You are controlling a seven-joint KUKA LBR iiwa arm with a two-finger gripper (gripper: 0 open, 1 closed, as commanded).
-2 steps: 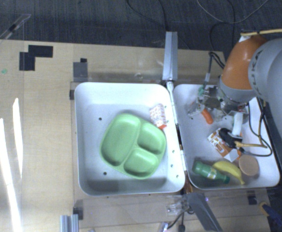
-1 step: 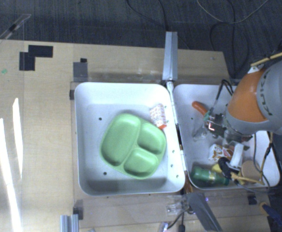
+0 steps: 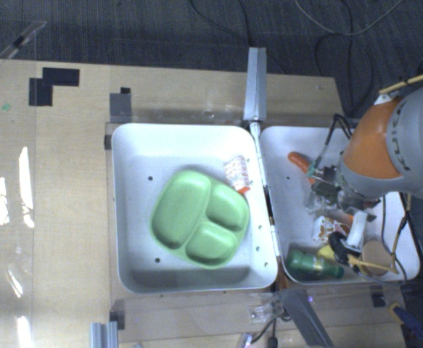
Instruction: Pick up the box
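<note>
The grey arm (image 3: 421, 136) reaches in from the right, its orange band (image 3: 371, 147) bulging above the wrist. The gripper (image 3: 331, 194) points down and leftward, hanging low on the right.

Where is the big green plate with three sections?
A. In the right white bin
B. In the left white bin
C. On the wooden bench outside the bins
B. The green three-section plastic plate lies on the floor of the left shallow white bin, while the grey arm's gripper is over the right white bin.
</note>
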